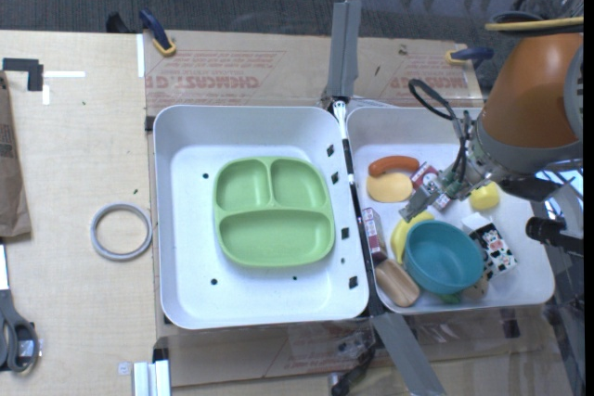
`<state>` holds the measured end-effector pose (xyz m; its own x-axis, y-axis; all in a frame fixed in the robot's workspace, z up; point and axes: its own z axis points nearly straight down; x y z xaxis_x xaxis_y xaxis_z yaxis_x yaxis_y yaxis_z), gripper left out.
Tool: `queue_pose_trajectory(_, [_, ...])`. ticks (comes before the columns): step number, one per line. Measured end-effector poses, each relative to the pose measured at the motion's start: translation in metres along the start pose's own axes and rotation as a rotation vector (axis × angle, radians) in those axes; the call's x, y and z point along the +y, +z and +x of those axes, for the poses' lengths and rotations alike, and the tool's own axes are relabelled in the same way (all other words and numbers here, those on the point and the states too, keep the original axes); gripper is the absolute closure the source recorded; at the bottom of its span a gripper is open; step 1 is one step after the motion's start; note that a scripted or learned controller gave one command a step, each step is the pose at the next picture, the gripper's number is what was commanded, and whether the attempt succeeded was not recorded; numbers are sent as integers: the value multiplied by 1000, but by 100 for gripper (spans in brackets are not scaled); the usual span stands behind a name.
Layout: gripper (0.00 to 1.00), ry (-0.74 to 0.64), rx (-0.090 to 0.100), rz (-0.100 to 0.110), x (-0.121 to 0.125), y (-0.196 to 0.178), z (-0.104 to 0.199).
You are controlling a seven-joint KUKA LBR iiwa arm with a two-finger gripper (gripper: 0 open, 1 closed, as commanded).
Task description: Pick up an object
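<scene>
1. Over the right-hand shallow white bin [548,287], the grey arm with its orange band [534,88] reaches down, and the two-finger gripper [444,188] sits low among the clutter. Honestly can't tell how it's set, too small and busy there.
2. Right beside the gripper, toward the bin's far-left part: a small red-and-white packet [424,176], a pale yellow rounded lump [390,188] and an orange sausage-shaped toy [393,165] just beyond that.
3. On the gripper's other side, a small yellow block [484,197].
4. Nearer the bin's front edge: a teal plastic bowl [445,258], a yellow curved piece [404,232] touching its left, a tan bread-like roll [397,284], and a black-and-white patterned box [495,250] on the bowl's right.
5. Left of that bin, the second white bin [176,227] holds a green divided plastic plate [274,211].
6. Further left, on the bench: a grey tape ring [122,231].
</scene>
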<state>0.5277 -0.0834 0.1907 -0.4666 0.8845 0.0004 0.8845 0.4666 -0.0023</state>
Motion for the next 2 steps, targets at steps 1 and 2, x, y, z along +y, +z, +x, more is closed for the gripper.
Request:
queue_pose_trajectory(1, [0, -104, -2, -2, 65, 99, -60])
queue_pose_trajectory(2, [0, -104, -3, -3, 65, 99, -60])
